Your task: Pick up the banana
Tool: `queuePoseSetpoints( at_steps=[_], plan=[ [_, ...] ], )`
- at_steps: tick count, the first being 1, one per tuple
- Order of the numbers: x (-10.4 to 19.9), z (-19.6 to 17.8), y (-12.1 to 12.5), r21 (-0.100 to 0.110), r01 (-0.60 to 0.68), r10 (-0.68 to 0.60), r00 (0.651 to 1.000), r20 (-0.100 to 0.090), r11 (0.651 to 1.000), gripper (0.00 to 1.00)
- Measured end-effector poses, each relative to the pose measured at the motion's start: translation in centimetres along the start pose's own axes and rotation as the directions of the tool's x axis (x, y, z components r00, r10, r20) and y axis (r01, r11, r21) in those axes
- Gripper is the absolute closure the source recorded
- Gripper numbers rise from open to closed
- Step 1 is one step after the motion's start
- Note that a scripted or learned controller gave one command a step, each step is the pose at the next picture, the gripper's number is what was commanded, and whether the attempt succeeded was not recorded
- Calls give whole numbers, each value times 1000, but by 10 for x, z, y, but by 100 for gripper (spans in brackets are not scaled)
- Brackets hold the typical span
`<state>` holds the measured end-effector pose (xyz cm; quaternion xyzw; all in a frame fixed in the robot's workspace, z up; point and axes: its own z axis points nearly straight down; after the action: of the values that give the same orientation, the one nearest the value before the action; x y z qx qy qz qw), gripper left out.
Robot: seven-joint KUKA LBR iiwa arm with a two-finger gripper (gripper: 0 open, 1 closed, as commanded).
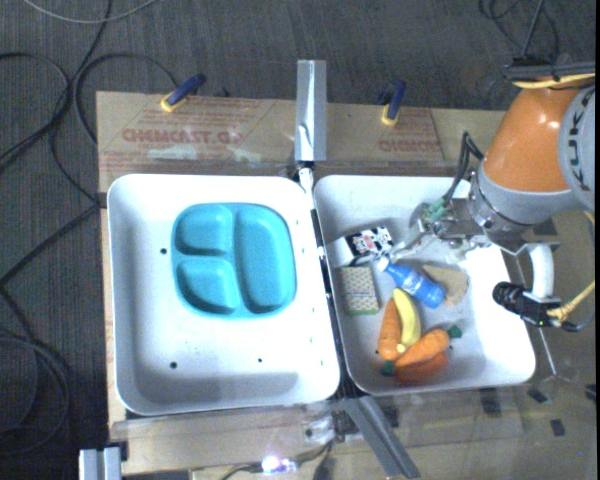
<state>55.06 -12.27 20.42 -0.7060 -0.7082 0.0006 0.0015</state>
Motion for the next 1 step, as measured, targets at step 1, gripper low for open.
queuePoseSetpoints(
  at_steps=[1],
  plan=[
    [-8,115,-60,-12,-22,22,1000,2,1000,0]
  ],
)
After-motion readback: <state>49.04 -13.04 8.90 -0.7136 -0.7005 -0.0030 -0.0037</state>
